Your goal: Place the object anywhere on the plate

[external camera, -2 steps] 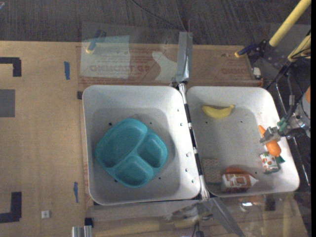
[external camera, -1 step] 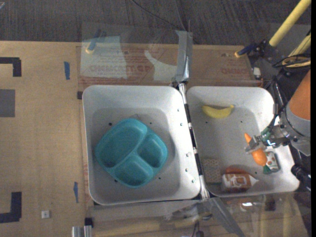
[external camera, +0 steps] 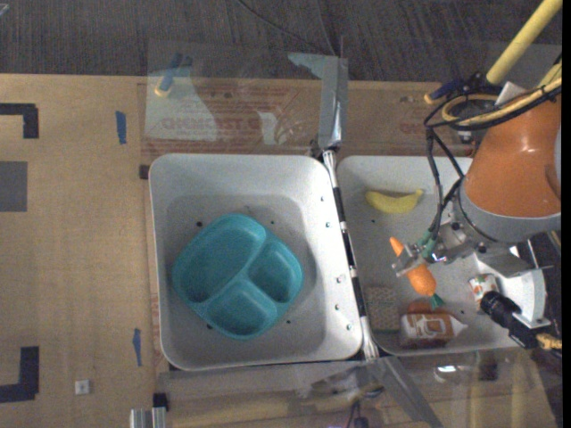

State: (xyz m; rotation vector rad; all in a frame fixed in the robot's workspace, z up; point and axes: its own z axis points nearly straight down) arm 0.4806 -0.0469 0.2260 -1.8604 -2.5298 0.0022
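Your end effector (external camera: 419, 259) hangs directly above the toy carrot (external camera: 419, 281); grip state unclear; the teal plate (external camera: 237, 275) lies leftward.

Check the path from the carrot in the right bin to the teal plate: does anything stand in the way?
The carrot lies in the right bin, the teal plate in the left bin. Between them run the two adjoining bin walls; the carrot must be lifted over them. Nothing else visible blocks the way.

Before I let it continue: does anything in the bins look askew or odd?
Only mildly: the teal plate sits rotated at a slant in the left bin. The banana, carrot and bottle lie loose, undamaged.
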